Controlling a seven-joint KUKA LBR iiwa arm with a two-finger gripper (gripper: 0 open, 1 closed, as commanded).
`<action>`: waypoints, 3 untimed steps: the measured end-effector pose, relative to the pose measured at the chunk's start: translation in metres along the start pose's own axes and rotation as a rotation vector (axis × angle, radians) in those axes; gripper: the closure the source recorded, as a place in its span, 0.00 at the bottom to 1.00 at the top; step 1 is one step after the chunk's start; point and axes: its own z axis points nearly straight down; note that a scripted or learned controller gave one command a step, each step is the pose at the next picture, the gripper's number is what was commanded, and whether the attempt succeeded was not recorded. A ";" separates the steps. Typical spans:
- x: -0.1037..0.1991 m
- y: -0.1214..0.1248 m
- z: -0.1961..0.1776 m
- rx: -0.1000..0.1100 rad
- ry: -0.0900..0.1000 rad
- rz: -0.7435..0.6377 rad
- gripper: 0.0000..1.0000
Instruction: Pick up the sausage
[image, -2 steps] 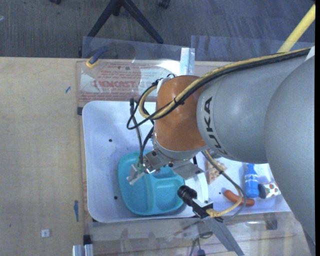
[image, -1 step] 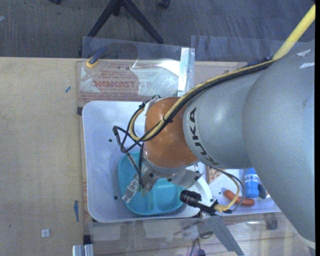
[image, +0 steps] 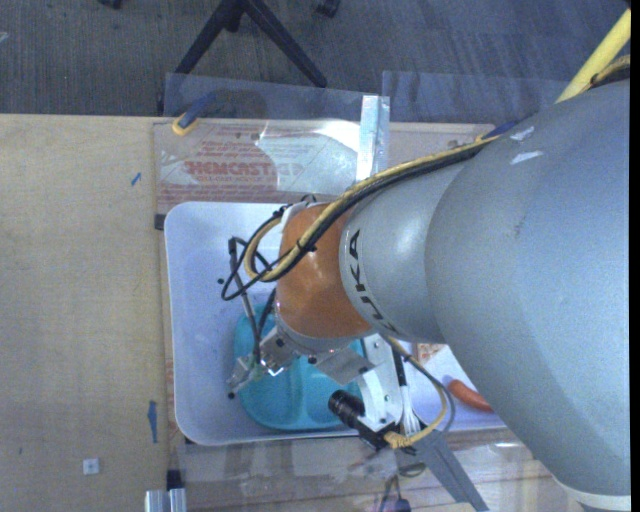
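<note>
1. currently the arm (image: 500, 290) reaches in from the right and covers most of the right half of the view; its orange band (image: 315, 285) sits over the middle of the white bin (image: 172, 300).
2. gripper (image: 243, 376) is low in the bin, at the left edge of a teal item (image: 290, 400) that lies near the bin's near rim. whether it touches the teal item is unclear.
3. gripper state: cannot tell, as the wrist hides most of it. nothing is seen held.
4. sausage (image: 467, 392): taken to be the short orange-red length poking out from under the arm's lower edge. it lies on the white floor by the near rim, right of the teal item and well apart from the gripper. most of it is hidden.
5. yellow and black cables (image: 250, 262) loop off the wrist over the bin.
6. a clear plastic bag with red print (image: 240, 165) lies just beyond the bin's far rim on the wooden bench (image: 70, 300).
</note>
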 end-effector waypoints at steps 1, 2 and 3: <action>0.008 0.024 -0.095 0.030 0.003 -0.066 1.00; -0.038 0.059 -0.091 0.028 0.002 -0.021 1.00; -0.030 -0.017 -0.004 0.030 0.006 -0.200 1.00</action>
